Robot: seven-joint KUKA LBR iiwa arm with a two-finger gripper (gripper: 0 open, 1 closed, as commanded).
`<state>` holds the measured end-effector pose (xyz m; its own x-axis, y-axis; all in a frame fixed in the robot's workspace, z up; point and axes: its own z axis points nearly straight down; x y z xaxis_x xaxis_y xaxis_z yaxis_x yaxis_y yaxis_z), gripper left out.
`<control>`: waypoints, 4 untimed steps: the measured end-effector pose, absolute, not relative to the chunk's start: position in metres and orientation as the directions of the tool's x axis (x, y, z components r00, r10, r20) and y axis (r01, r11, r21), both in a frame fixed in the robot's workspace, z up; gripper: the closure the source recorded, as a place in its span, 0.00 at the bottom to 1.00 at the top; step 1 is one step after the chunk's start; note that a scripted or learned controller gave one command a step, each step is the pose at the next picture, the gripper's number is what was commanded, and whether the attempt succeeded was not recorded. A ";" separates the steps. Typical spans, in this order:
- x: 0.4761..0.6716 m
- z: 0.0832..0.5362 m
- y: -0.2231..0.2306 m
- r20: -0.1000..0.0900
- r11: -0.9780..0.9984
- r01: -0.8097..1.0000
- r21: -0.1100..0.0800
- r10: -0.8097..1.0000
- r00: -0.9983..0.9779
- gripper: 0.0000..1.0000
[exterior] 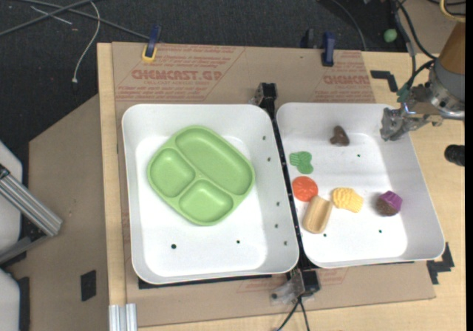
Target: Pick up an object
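Two shallow white bins sit side by side on a cardboard-covered bench (111, 174), their inner rims touching along the centre line. The left bin (140, 248) contains a light green divided plate (201, 174) with three compartments, lying flat and turned at an angle to the bin walls. The right bin (414, 233) holds six small objects. A dark brown lump (339, 136) lies towards the far wall, apart from the others. A flat green leaf-shaped piece (301, 162) lies near the inner rim, with an orange-red round piece (304, 189) just beside it on the near side. A tan cylinder (318, 214) lies touching or almost touching the orange-red piece, and a yellow ridged piece (346, 199) sits just beside the cylinder's far end. A purple piece (389, 203) rests near the outer wall, apart from the yellow one. The gripper (395, 124) hangs over the far right corner of the right bin, beside the bin's rim and well apart from every object; nothing is visible between its fingers, and whether they are spread or closed cannot be told at this scale. Two blue clamps (153, 43) (328, 49) grip the bench's far edge.
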<state>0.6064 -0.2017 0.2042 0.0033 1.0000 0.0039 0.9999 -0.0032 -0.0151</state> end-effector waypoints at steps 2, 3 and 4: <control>0.611 0.151 -0.200 0.002 0.001 1.000 -0.005 1.000 -0.001 0.00; 0.613 0.108 -0.198 0.002 0.001 1.000 -0.005 1.000 -0.001 0.00; 0.613 0.084 -0.197 0.002 0.001 1.000 -0.004 1.000 -0.001 0.00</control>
